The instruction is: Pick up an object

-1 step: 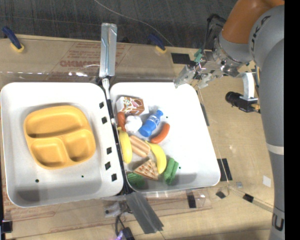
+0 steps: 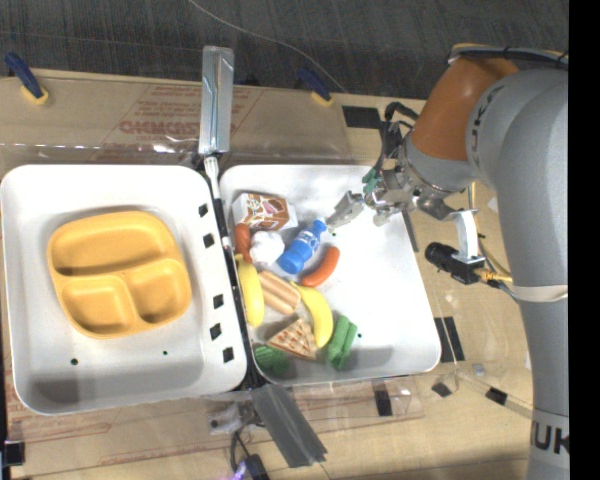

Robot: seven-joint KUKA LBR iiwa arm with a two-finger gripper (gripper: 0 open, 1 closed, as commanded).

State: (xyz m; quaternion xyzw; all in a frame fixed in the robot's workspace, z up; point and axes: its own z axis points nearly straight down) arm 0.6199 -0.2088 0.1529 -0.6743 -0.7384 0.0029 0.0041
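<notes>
Toy food (image 2: 290,293) lies heaped in the right bin's (image 2: 400,318) left half, awaiting a pick.
We see the gripper (image 2: 348,208) poised at the pile's upper right, nothing between its fingers; open or shut, we cannot tell. The left bin (image 2: 30,368) carries a yellow tray (image 2: 120,273); both sit on a brown surface (image 2: 480,408), dark floor beyond.

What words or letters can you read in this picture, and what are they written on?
"UK": white letters, cut off by the picture's edge, on the grey arm's base.
Red print on the clear sheet behind the bins: too blurred to read.
Label on the small snack packet in the right bin: too small to read.
</notes>
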